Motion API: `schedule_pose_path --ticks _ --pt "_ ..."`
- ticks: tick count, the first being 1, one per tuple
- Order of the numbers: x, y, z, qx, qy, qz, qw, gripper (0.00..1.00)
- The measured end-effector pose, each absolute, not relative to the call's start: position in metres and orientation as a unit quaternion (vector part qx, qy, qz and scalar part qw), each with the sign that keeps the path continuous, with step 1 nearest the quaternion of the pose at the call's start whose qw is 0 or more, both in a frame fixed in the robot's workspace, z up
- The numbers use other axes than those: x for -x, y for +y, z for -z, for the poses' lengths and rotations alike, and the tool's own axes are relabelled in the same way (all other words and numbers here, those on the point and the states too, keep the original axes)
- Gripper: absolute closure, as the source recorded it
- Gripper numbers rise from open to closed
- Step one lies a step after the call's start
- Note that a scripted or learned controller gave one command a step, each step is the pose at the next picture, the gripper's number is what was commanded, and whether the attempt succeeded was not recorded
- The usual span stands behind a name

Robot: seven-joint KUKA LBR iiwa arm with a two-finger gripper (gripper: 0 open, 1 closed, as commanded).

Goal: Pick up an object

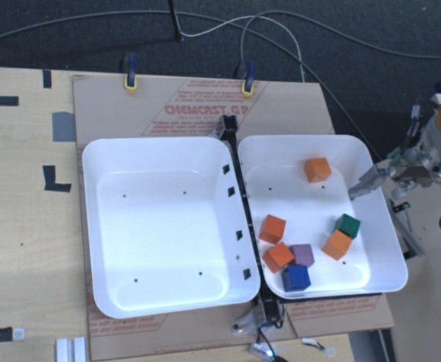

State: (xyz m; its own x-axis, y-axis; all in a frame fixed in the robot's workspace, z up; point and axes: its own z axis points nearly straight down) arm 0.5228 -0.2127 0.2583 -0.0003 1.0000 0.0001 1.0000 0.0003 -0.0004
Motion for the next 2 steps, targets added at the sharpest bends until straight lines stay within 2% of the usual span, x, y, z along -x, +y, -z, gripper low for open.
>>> schedule_pose_path --ticks 1,2 --pt "-0.602 -0.215 -0.147 0.706 -0.708 -0.0024 0.004 0.00" --pt "-0.671 -0.206 -0.085 0.706 -0.708 -0.0017 0.003 0.00"
